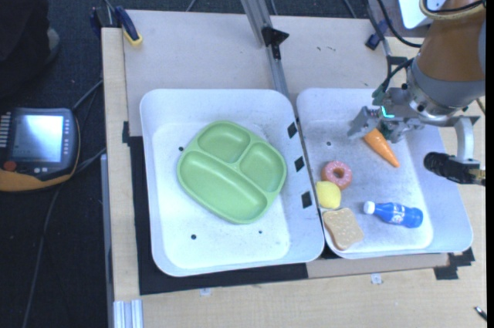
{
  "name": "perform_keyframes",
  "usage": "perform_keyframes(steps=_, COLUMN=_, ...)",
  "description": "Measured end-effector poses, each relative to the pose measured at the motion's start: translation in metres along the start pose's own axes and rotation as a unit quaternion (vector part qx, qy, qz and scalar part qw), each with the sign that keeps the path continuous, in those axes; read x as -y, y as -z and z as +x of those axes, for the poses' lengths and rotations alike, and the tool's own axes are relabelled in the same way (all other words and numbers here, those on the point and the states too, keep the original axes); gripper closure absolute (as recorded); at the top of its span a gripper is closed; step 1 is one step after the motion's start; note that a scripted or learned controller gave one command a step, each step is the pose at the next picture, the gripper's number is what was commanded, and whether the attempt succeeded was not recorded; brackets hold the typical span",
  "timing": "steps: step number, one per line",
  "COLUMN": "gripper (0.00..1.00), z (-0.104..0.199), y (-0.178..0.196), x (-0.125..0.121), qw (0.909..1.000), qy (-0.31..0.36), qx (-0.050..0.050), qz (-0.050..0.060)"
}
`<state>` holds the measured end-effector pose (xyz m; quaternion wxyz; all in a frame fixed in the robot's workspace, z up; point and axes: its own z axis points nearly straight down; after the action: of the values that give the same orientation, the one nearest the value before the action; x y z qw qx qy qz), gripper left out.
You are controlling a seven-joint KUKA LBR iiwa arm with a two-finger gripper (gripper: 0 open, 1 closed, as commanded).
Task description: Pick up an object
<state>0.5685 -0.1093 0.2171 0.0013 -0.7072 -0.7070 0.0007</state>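
Orange carrot [383,147]: toy carrot lying in the right bin [444,230], in its upper part, slanting with the thick end up-left and the tip pointing down-right.
Gripper [384,123]: hangs right over the thick end of the orange carrot; grey finger parts show to either side of that end, with a small teal light just above. Whether the fingers are spread or pressed onto the carrot cannot be made out from this slant.
Arm [455,49]: comes in from the right edge, orange band above the grey wrist, ending directly above the carrot.
Pink doughnut [337,173]: below-left of the carrot, close to the right bin's left wall.
Yellow lemon [329,195]: touching the doughnut's lower edge, further down-left of the carrot.
Bread slice [343,228]: tan, below the lemon, near the right bin's lower-left corner, well apart from the carrot.
Blue bottle [394,214]: lying on its side with a white cap pointing left, below the carrot and apart from it.
Left bin [166,249]: across the shared wall, well left of the carrot.
Green divided plate [231,170]: three compartments, sitting tilted in the middle of the left bin.
Bench [201,49]: pale board under both bins, bare above the carrot's bin.
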Motion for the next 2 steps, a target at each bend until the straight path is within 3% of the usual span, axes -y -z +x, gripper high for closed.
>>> perform_keyframes(steps=1, gripper=0.0, z=0.0, y=0.001, x=0.0, qw=1.0, qy=0.0, qx=0.0, qz=-0.001)
perform_keyframes(steps=2, gripper=0.0, z=0.007, y=-0.049, x=-0.008, qw=1.0, qy=0.001, qx=-0.001, qz=0.002)
